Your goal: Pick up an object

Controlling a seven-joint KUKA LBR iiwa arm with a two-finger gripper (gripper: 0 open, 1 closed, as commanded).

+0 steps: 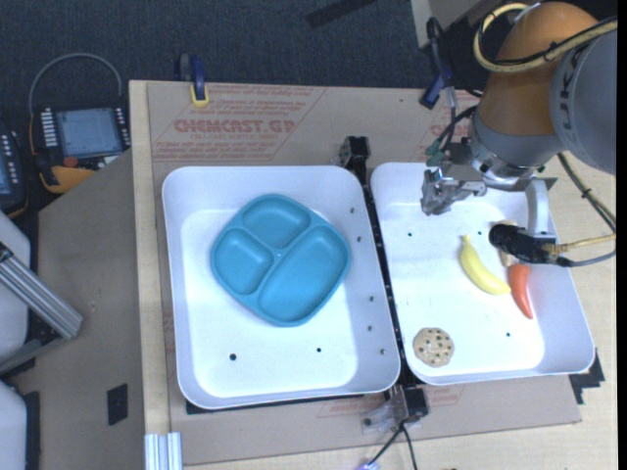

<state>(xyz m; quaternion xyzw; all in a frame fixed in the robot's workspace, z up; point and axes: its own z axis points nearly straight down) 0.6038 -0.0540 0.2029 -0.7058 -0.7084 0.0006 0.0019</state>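
In the right bin [431, 262] lie a yellow banana [481, 267], a red-orange pepper [522, 289] just right of it, and a round chocolate-chip cookie [433, 346] near the front edge. My gripper [438, 196] hangs over the back left part of that bin, left of and behind the banana, apart from all three items. Nothing shows between its fingers.
A blue divided plate [280, 258] fills the middle of the left bin [196, 341]. The bins stand side by side on a cardboard sheet [245, 116]. A handheld screen device [86, 131] rests off the bench at the far left.
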